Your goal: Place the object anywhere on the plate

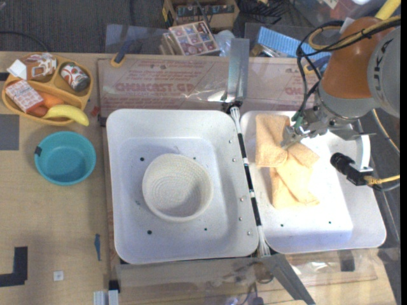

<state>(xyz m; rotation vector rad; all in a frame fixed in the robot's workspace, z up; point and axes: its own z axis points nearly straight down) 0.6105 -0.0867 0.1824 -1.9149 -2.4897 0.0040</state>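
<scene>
A pale yellow cloth (286, 167) lies crumpled in the right bin (356, 227), toward its left and back. My gripper (294, 135) is down over the cloth's upper part. Its fingers are pinched on a fold, and the fabric gathers into a peak between them. A round white plate (177, 186) with a ribbed, woven look sits in the middle of the left bin (127, 138), apart from the gripper and the cloth.
The ridge between the two bins (245, 170) runs between cloth and plate. On the bench at left stand a blue bowl (65, 157) and an orange tray of toy food (48, 89). A black cable plug (346, 167) hangs over the right bin.
</scene>
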